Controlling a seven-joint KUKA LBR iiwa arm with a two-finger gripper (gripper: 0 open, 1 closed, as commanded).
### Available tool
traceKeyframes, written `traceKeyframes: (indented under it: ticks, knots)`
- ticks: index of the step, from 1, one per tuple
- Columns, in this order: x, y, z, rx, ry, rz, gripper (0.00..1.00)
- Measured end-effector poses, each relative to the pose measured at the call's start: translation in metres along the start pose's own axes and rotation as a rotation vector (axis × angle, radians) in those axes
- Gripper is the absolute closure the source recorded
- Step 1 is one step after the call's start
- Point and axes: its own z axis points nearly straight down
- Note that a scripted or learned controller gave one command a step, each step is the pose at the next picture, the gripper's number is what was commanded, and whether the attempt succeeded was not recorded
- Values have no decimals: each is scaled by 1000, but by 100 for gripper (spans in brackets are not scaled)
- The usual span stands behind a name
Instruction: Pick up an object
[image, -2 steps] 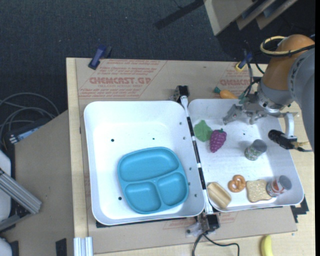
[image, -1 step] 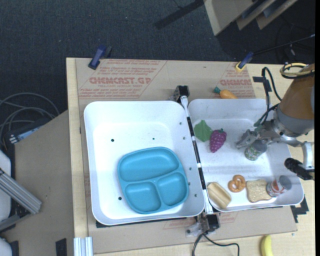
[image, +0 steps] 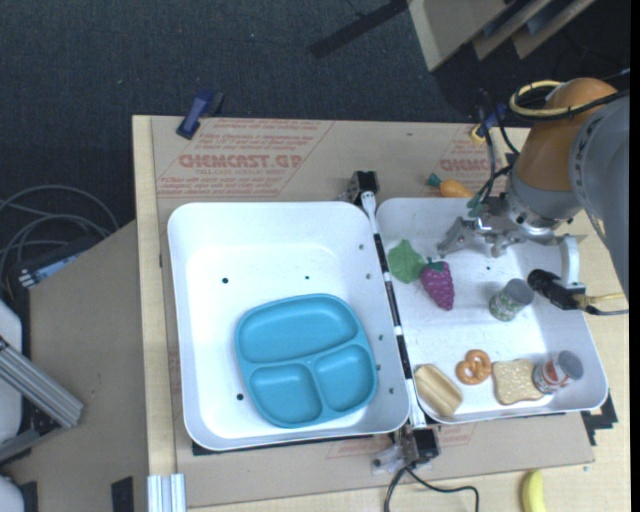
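Note:
My gripper (image: 478, 238) hangs over the far part of the right bin (image: 590, 350), its fingers spread open with nothing between them. Just left of it and toward the front lie a green leaf (image: 405, 261) and a purple bunch of grapes (image: 438, 283). A grey can (image: 511, 300) lies in front of the gripper, to its right. Along the bin's front edge sit a bread roll (image: 437, 389), an orange pretzel (image: 474, 367), a slice of toast (image: 515, 381) and a small jar (image: 557, 371).
The left bin (image: 200, 250) holds a blue divided plate (image: 305, 358). An orange piece (image: 452, 186) lies on the bench behind the right bin. A yellow item (image: 534, 491) sits at the bench's front, and a blue clip (image: 199, 113) at its far left.

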Motion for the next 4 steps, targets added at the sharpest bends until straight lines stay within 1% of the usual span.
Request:
traceKeyframes:
  ticks: [1, 2, 3, 4]
  knots:
    - [29, 14, -121, -3, -2, 0, 0]
    - [27, -62, -35, 6, 0, 2, 0]
    - [64, -66, 3, 5, 1, 1, 0]
    - [64, -65, -8, 3, 0, 3, 100]
